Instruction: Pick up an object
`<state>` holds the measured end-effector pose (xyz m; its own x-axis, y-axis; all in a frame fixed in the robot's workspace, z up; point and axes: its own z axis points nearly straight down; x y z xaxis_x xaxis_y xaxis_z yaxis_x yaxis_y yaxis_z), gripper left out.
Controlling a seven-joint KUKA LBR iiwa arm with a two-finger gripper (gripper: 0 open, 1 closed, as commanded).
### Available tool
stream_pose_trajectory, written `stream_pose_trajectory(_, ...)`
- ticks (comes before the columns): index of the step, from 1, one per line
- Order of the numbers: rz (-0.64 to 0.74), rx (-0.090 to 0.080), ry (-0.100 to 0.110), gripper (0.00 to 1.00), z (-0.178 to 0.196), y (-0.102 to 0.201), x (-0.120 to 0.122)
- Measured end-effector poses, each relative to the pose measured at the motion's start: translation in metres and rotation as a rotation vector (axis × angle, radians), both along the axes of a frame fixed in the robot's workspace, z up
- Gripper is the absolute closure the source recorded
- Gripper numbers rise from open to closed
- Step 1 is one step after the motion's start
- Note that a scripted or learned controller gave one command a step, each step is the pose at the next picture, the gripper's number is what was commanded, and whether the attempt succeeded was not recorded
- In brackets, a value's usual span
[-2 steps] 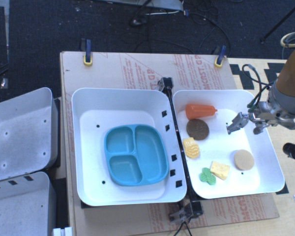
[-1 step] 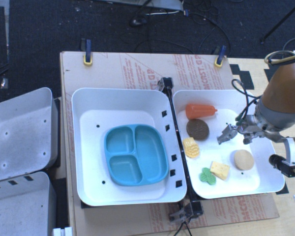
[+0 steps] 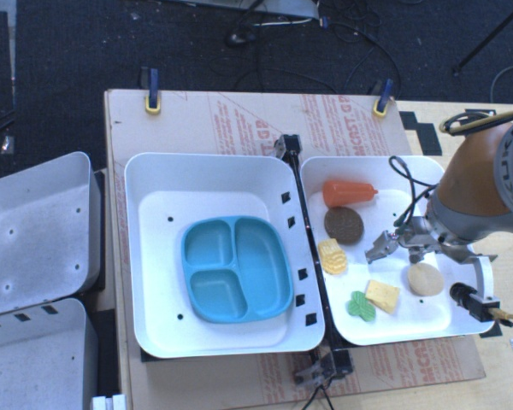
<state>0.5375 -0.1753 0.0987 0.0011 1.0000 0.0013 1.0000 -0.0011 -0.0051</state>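
Arm (image 3: 483, 186) is getting cut off by the right edge, so only the orange band and wrist are showing. Gripper (image 3: 421, 244) is sitting low over the right bin (image 3: 359, 336), fingers too small and cluttered to read tbh. It's also overlapping the beige round thing (image 3: 425, 280) a bit, contact unclear.
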Motion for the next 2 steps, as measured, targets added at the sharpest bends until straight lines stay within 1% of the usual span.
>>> stream_pose_trajectory(1, -0.001, -0.002, -0.006, 1.0, 0.014, 0.0, 0.002)
stream_pose_trajectory(2, -0.001, -0.003, -0.01, 1.0, 0.06, -0.004, -0.005)
